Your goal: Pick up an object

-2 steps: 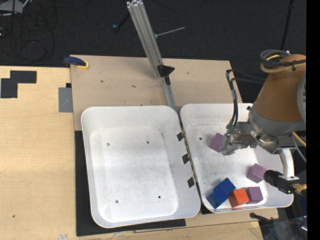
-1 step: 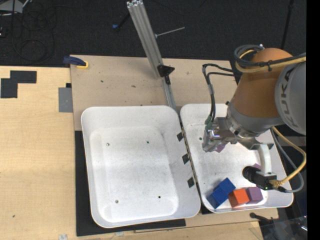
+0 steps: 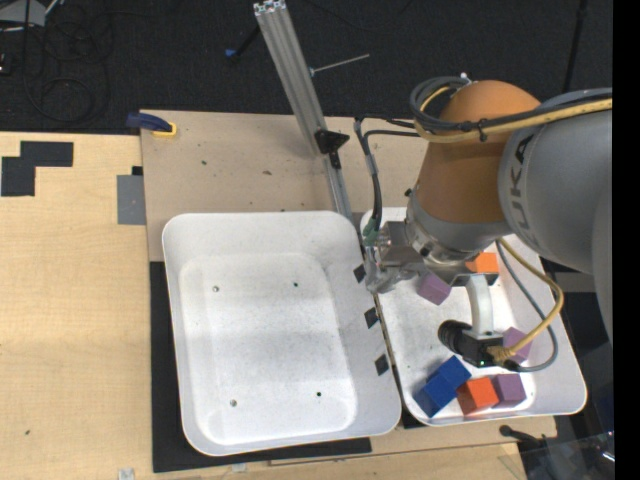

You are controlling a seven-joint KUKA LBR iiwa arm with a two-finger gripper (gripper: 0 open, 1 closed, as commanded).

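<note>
Nearest me sat a blue block, hard against the near wall of the right bin. An orange block touched it on the right, and a purple block lay just beside that. All three crowded that near edge, with bare white floor behind them up toward the arm.

Further back, a second purple block lay partly tucked under the wrist, and a sliver of another orange block peeked out beside it. The left bin showed broad white floor with a few dark specks, and its right rim ran touching the right bin's. Both sat on the desk, where a slanted aluminium rail came down to the bins' shared far corner.

The orange band hung over the right bin's far half, close to that shared rim. It covered the jaws, so I could not tell whether they were open or closed, or touching anything.
</note>
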